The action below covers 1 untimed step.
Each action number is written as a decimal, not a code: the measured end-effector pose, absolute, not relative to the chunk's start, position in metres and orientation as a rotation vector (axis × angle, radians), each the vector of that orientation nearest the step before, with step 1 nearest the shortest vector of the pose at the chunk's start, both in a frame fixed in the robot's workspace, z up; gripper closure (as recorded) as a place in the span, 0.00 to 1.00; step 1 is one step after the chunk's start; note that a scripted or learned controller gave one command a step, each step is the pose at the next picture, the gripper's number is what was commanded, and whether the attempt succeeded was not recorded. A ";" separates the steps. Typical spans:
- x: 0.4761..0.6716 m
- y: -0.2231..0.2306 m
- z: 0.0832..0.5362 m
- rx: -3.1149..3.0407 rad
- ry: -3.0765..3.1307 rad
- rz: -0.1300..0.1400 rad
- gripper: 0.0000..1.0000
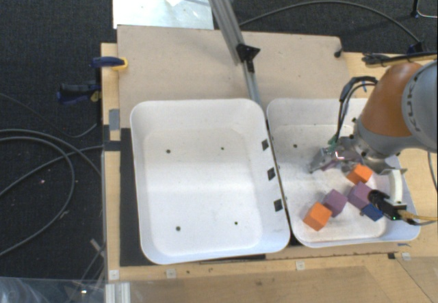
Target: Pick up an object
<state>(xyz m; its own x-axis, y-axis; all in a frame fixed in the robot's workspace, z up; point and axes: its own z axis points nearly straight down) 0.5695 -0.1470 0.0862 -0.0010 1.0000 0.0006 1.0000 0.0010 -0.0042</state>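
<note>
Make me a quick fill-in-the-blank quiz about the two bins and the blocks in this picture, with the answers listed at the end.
1. All the blocks lie in the ____ bin.
2. The arm has an ____ band above its wrist.
3. The block nearest the divider between the bins is ____.
4. Beside that block lies a ____ one.

Missing words: right; orange; orange; purple

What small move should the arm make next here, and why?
Probably ease the gripper toward the orange block beside it in the right bin. The gripper sits low over the bin floor with nothing visible between its fingers, and the blocks cluster just beyond.
</note>
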 end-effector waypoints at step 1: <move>0.599 -0.133 0.091 -2.217 -2.231 -0.005 0.00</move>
<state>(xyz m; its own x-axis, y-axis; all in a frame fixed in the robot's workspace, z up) 0.5994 -0.1333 0.0910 -0.0067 1.0000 -0.0002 1.0000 0.0067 0.0050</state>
